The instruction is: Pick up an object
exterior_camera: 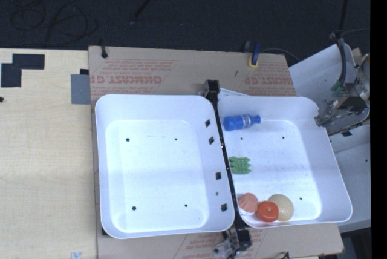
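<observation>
The right bin (323,179) holds several small objects. A blue bottle (240,122) lies on its side near the bin's far left corner. A small green ridged piece (239,165) rests by the left wall. At the near edge sit a pink round piece (247,202), a red round piece (267,211) and a tan round piece (282,206), close together. My gripper (340,111) hangs at the right of the view, just outside the right bin's far right rim, apart from all the objects. Nothing is seen in its grasp.
The left bin (109,131) stands beside the right one, with a black clip strip (219,149) between them. Both rest on a cardboard sheet (181,70). White paper (314,73) lies at the far right, under the arm.
</observation>
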Action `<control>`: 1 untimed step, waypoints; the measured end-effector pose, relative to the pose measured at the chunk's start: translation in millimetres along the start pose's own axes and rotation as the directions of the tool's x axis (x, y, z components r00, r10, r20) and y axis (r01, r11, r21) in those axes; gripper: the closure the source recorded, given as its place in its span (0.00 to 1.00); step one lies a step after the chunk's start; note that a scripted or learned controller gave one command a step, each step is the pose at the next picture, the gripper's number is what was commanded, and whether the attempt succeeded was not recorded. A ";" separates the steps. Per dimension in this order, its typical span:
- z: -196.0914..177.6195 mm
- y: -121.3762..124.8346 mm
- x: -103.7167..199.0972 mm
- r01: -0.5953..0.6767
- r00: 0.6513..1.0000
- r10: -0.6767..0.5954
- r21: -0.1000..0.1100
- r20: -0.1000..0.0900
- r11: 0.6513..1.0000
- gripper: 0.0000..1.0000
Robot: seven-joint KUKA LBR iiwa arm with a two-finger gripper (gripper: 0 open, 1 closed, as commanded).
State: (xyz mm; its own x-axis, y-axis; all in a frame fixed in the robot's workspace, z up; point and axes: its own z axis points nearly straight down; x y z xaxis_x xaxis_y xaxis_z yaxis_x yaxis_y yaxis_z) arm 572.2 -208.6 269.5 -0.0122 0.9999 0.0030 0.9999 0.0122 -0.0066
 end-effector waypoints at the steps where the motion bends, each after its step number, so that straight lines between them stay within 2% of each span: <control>1: 0.3 0.0 0.0 0.000 1.000 0.000 0.001 0.000 1.000 0.00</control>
State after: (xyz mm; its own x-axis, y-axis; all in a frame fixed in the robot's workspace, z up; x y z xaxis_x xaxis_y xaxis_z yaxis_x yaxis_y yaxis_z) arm 572.1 -208.6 269.2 -0.0126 0.9999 0.0027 0.9999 0.0126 -0.0074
